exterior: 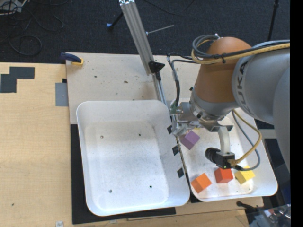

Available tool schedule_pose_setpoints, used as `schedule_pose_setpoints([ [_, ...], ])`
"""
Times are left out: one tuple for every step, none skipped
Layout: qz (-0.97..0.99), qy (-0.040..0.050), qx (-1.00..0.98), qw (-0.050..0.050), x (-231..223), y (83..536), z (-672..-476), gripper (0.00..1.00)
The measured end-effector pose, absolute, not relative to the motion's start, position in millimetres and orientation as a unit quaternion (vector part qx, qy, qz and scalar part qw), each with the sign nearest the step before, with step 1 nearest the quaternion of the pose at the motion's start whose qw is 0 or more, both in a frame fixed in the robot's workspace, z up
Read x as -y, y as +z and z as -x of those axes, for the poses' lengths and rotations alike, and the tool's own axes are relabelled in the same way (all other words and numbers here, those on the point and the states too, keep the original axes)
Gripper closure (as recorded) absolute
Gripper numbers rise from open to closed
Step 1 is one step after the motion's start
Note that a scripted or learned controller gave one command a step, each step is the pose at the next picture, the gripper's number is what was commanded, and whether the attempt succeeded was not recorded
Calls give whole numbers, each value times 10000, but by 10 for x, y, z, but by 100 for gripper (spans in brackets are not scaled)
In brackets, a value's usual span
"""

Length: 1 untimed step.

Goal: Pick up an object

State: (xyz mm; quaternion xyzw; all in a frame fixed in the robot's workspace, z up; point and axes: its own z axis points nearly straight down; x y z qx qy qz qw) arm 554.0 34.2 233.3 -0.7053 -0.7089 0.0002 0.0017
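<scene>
The gripper (185, 128) hangs directly above the purple block (191, 139); finger state cannot be determined, so pickup remains unconfirmed.

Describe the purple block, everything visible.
The purple block is a small cube-like piece, matte lilac, with no visible markings. It sits tilted, corner toward the camera, in the right bin, near that bin's left wall. The gripper is right at its upper left edge, partly overlapping it; whether they touch, or whether the block rests on the bin floor, cannot be told. It stands apart from the orange, red and yellow blocks lower in the bin.
</scene>
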Motion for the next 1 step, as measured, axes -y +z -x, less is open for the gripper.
schedule_pose_setpoints([
  [7054,2,7088,15,-828,2366,-5644,100],
])
